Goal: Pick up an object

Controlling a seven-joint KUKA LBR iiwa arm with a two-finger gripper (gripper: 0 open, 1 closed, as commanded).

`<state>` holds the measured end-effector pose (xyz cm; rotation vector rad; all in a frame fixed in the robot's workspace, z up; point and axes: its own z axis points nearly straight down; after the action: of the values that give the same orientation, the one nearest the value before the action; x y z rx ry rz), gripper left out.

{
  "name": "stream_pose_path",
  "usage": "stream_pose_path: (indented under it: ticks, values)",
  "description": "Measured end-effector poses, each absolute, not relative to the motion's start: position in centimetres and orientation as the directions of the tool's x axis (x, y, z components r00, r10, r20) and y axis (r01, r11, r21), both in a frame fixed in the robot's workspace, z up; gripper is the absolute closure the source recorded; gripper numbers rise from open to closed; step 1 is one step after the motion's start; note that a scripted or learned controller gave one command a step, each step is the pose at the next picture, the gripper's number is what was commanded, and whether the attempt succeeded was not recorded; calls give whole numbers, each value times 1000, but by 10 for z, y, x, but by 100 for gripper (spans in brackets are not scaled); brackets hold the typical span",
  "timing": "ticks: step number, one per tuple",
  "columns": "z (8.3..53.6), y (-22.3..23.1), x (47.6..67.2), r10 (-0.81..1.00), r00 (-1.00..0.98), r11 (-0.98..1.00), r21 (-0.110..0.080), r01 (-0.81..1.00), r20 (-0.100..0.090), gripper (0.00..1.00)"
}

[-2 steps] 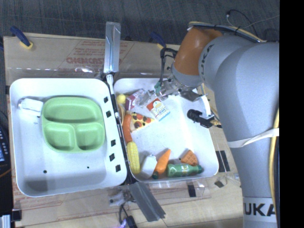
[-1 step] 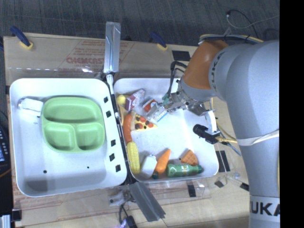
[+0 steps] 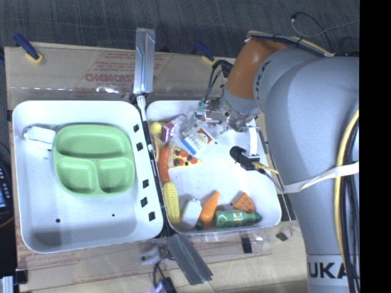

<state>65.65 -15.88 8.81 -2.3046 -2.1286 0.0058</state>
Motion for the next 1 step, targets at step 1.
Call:
stream_pose_path:
  ticks: [1]
  values:
    - [88,-126,603,981,195,-195,-9,981,-1,0]
